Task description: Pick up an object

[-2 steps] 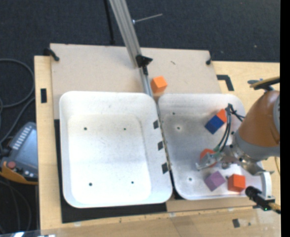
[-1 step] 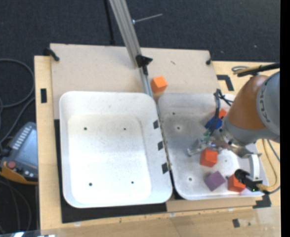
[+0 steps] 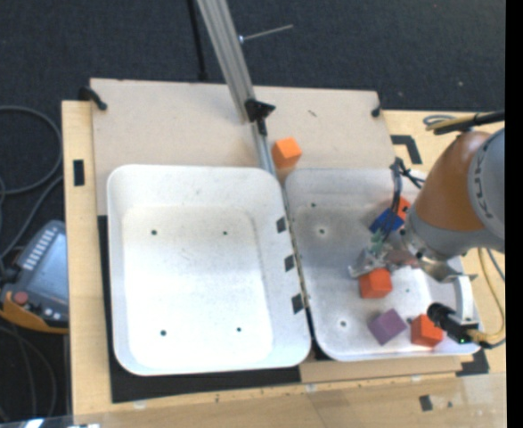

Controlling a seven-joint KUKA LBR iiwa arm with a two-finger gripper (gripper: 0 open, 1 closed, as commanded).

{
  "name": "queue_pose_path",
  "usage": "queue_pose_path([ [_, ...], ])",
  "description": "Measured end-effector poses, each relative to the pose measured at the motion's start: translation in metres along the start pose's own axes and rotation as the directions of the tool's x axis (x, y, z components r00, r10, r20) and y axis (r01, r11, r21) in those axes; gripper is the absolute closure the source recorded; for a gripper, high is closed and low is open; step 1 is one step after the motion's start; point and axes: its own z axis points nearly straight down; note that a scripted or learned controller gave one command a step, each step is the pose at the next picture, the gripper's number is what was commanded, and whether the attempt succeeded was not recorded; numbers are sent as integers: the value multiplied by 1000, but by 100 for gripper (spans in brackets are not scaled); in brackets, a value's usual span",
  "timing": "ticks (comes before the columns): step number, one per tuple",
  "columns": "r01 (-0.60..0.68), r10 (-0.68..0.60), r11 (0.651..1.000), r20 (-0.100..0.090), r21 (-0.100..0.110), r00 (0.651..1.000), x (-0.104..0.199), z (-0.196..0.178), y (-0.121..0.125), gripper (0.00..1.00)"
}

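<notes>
Jaws: sitting low in the right bin (image 3: 332, 185), just above and touching the top-left edge of an orange block (image 3: 376, 283); whether they are parted or closed I cannot tell, as the gripper (image 3: 373, 259) is showing as a small grey blur.
Orange block: lying in the right bin, roughly cubic, so no long axis is reading clearly; its edges are sitting slightly turned against the bin walls.
Right bin: also holding a purple block (image 3: 387, 325) near the front wall, turned diamond-wise, and a second orange block (image 3: 426, 330) just right of it, close to the front right corner.
Left bin (image 3: 136, 194): sitting beside the right one, the two rims touching along the middle.
Outside the bins: an orange cube (image 3: 286, 152) is resting on the board behind them, beside a slanting metal rail (image 3: 230, 47).
Arm (image 3: 453, 194): reaching in from the right, its orange band hanging over the right bin's far right part.
Hidden: the arm is covering the bin's right wall; a blue part (image 3: 387, 220) and wiring at the wrist are blurring together.
</notes>
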Motion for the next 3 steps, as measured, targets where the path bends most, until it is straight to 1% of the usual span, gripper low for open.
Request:
queue_pose_path([
  [1,-3,3,1000,2,-1,1000,3,10,-11,100],
  [2,-4,4,1000,1,2,1000,3,11,-12,0],
  [3,2,-2,1000,0,1,1000,-22,7,97,0],
])
